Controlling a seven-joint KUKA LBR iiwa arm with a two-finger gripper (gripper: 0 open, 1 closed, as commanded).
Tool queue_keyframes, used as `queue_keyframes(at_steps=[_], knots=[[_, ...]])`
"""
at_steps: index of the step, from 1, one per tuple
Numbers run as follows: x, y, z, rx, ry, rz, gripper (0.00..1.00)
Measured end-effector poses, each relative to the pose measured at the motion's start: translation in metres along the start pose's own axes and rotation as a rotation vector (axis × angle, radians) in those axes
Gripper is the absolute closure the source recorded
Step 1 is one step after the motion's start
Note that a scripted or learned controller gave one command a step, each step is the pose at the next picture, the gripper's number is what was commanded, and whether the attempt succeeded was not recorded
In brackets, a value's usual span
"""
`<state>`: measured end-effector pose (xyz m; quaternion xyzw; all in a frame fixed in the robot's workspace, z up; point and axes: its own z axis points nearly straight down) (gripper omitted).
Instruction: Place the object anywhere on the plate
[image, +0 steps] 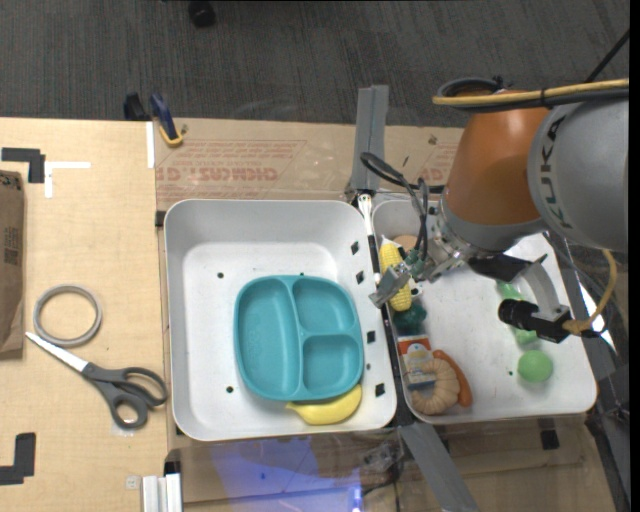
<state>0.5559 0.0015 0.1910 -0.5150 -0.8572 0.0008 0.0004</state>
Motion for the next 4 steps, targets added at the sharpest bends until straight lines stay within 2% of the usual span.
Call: queue_keyframes(at_steps=[1,2,3,4], knots=[[-0.001,0.0,-0.009,0.0,-0.001,0.001,1.0],[0.056,0.034,-0.002,0.0,-0.001,-0.129,1.0],[0.057,0.117,-0.05,-0.004,-0.003,-0.446,1.0],[0.056,0.058,-0.032,-0.001,-0.001,-0.535,1.0]])
